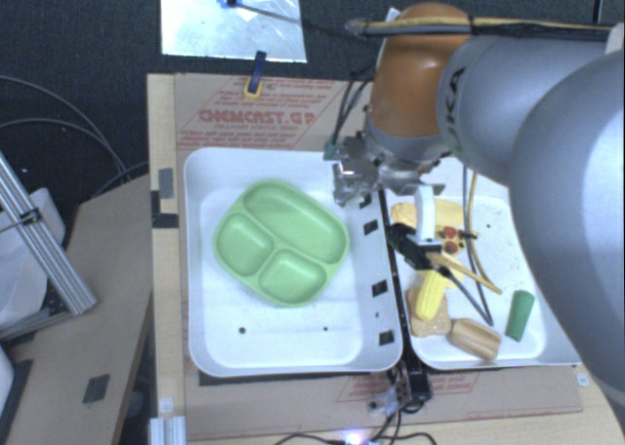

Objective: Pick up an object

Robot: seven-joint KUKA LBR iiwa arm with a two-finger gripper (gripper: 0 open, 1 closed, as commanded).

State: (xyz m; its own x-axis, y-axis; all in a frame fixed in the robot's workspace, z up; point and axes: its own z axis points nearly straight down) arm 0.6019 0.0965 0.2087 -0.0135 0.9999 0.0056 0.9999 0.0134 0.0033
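The gripper (353, 186) is seen at the upper part of the ridge where the two white bins meet, beneath the orange band of the grey arm (527, 92), which is stretched in from the right. Whether the gripper is spread or closed cannot be told, since its tip is masked by its own metal body and the wrist above it.

The left bin (256, 347) is occupied by a pale green divided plate (281, 241), which is laid flat, turned at a slant, with three compartments facing up. Its upper right corner is found just beside the gripper (contact between them cannot be judged from this angle).

The candidates for picking are gathered in the right bin (503, 256). A yellow corn cob (428, 295) is laid near the bin's left wall, and a tan, loaf-like piece (475, 338) is placed just below and to the right of it, close to the front rim. A small green cylinder (520, 314) is set tilted near the loaf, toward the right. A flat yellow item (444, 214) is seen further back, close to the gripper.

Both bins are borne by a sheet of cardboard (256, 116) printed in red.
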